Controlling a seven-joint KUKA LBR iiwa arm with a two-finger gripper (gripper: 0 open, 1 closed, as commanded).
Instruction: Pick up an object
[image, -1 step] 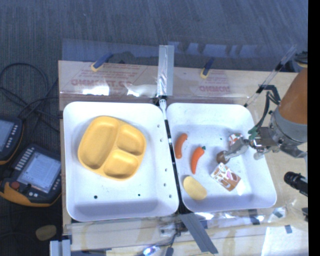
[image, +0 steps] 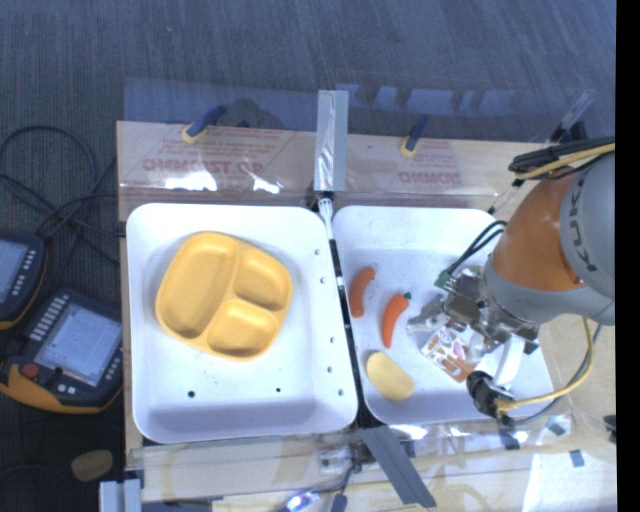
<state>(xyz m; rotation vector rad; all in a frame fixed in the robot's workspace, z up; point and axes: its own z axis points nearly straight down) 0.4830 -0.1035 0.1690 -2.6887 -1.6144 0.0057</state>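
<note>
- The arm (image: 560, 250) enters from the right edge of the frame and bends down over the right bin (image: 420, 225); its gripper (image: 450, 325) sits low in that bin's right half.
- How far the claw is parted cannot be told from this angle, nor whether it has hold of anything.
- A small printed packet (image: 447, 352) lies right under the gripper, touching or just beside it; its print is too small to read.
- Left of the gripper, an orange carrot (image: 395, 316) with a green tip lies near the bin's centre, a red sausage-shaped piece (image: 361, 290) sits close to the left wall, and a pale yellow potato-like lump (image: 389, 377) rests near the lower wall.
- Open floor remains in the right bin's upper half.
- The left bin (image: 150, 400) holds a yellow divided plate (image: 224, 294), with bare floor along its lower and left rims.
- Red lettering on the clear sheet (image: 200, 160) above the bins is not legible.
</note>
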